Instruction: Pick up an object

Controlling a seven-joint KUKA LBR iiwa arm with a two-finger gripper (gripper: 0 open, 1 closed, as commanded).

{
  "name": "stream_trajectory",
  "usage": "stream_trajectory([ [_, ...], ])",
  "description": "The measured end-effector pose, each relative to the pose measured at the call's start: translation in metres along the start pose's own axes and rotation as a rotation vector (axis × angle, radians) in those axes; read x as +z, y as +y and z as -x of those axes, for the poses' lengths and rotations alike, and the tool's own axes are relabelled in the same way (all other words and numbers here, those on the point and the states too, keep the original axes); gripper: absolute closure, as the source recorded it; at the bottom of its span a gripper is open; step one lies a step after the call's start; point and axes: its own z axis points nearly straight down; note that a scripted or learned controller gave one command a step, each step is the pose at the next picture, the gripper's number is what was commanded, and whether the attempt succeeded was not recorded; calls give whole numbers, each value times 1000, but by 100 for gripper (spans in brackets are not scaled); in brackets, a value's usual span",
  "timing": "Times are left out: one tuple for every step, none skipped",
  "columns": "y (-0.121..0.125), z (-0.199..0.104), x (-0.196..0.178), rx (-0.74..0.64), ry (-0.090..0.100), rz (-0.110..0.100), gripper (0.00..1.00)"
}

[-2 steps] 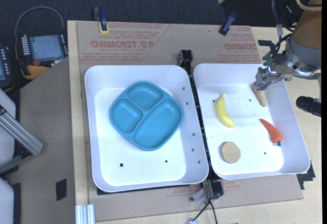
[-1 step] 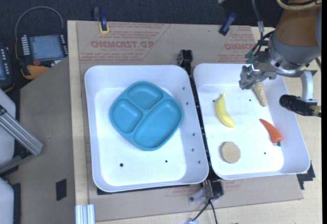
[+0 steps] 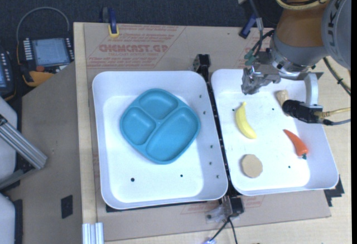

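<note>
hanging over the far end of the right bin [image 3: 318, 179], the gripper [image 3: 252, 86] sits just beyond the banana [image 3: 245, 121], the landmark for everything else. its dark metal fingertips point down toward the bin floor, close to the banana's upper tip but not visibly touching it. nothing lies between the fingers; whether the jaws are spread or closed cannot be told from this angle, since the fingers merge into one dark mass.

the banana lies on the white floor of the right bin, its length running roughly from the far side toward the near side, slightly curved. on the near side of the banana rests a round tan cookie [image 3: 251, 166], apart from it. to the right of the banana, well apart, lies an orange-red carrot [image 3: 295, 142] set at a slant. beyond the carrot and to the right of the banana's upper tip, a small beige piece [image 3: 281, 96] sits next to a black fitting on the arm's cabling.

to the left of the banana, across the divide between the bins, the left bin [image 3: 111, 181] holds a blue divided plate [image 3: 160, 125] with three compartments, turned at an angle in the middle of that bin.

above the gripper, the arm's orange band [image 3: 309, 0] rises toward the right.
</note>
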Motion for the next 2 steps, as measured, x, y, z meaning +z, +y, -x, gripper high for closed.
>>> stream_trajectory([
  [11, -50, 15, 1, 0, -3, 100],
  [19, -101, 7, 1, 0, -1, 100],
])
